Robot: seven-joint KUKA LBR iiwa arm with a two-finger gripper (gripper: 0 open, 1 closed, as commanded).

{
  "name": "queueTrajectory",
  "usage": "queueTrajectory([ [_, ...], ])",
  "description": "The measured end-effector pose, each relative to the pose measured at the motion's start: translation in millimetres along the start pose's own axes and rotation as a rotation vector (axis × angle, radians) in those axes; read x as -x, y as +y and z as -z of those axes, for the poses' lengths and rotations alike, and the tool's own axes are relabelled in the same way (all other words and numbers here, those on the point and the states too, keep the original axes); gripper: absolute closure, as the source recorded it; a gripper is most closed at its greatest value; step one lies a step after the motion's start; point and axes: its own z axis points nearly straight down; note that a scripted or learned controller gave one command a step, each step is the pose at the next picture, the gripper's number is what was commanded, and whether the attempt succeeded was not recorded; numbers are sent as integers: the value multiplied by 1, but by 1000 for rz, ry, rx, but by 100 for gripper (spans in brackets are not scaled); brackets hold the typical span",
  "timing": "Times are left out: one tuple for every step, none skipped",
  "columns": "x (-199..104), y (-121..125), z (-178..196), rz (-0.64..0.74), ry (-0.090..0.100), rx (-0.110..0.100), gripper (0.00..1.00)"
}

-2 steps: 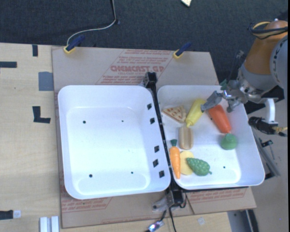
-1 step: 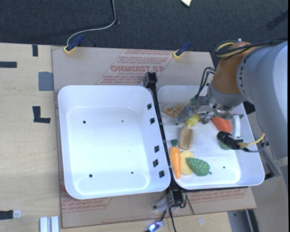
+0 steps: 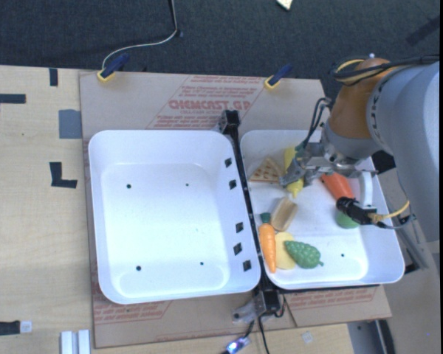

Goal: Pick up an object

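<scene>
My gripper [image 3: 298, 172] is low in the right bin [image 3: 354, 268], at its upper middle. It sits directly over a yellow piece [image 3: 290, 156], which sticks out above and below it. A tan waffle-like wedge [image 3: 266, 172] lies just to its left, and a tan block [image 3: 283, 214] just below. To its right is an orange-red piece [image 3: 338, 185] with a small green piece [image 3: 347, 217] under it. Along the bin's lower left lie an orange carrot [image 3: 267, 247], a pale yellow piece [image 3: 283, 251] and a bumpy green piece [image 3: 304, 254].
The left bin [image 3: 162, 212] stands beside the right one, with a black divider clip strip [image 3: 240, 198] along their shared wall. Both rest on a cardboard sheet [image 3: 199, 105]. The grey arm [image 3: 406, 124] covers the bin's right rim.
</scene>
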Motion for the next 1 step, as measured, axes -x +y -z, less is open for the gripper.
queueTrajectory([
  [-87,47,97,8,2,13,100],
])
